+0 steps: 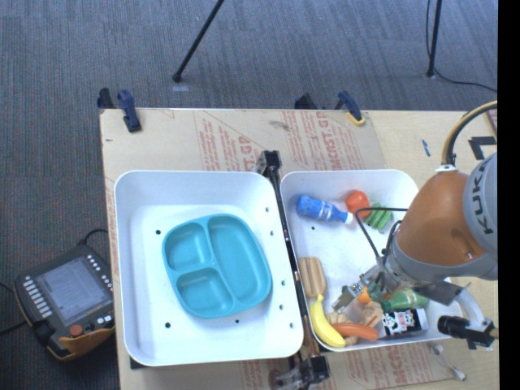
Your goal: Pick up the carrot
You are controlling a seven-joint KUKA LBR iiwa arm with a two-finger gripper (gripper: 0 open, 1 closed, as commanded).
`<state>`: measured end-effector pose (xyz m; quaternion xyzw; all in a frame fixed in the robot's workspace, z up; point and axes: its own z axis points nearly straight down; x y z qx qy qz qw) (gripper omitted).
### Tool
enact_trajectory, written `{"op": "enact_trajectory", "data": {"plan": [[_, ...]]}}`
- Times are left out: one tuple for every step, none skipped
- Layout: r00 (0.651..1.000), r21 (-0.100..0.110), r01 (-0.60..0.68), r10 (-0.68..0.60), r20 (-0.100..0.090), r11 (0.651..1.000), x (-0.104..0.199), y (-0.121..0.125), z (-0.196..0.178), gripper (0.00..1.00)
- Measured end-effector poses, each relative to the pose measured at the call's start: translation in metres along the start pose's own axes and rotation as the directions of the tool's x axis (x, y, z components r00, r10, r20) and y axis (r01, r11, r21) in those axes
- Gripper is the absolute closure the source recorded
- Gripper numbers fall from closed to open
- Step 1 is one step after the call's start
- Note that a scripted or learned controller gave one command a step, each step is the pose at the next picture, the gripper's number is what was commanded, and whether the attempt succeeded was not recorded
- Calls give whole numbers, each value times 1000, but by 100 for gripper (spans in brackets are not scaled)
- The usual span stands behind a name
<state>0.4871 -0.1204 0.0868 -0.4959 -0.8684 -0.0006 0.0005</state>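
Far to the jaws' left, in the left white bin (130, 218), lies a turquoise three-compartment plastic plate (217, 264). In the right white bin (341, 179), left of the jaws, a tan bread-like stick (311, 275) sits above a yellow banana (324, 324). The two-finger gripper (355, 292) hovers low near that bin's front; whether its jaws are spread or pressed together I cannot tell. The slim orange carrot (356, 330) lies just below the jaws, beside the banana. This looks like the final approach: next, settle straight over the carrot and avoid the banana. Behind the jaws lies a blue bottle (322, 210).
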Motion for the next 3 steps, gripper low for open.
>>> {"op": "enact_trajectory", "data": {"plan": [[1000, 2, -5, 5, -4, 1000, 0, 0, -8, 100], [974, 2, -225, 225, 0, 974, -5, 5, 1, 100], [927, 4, -376, 376, -1, 927, 64, 25, -99, 100]]}}
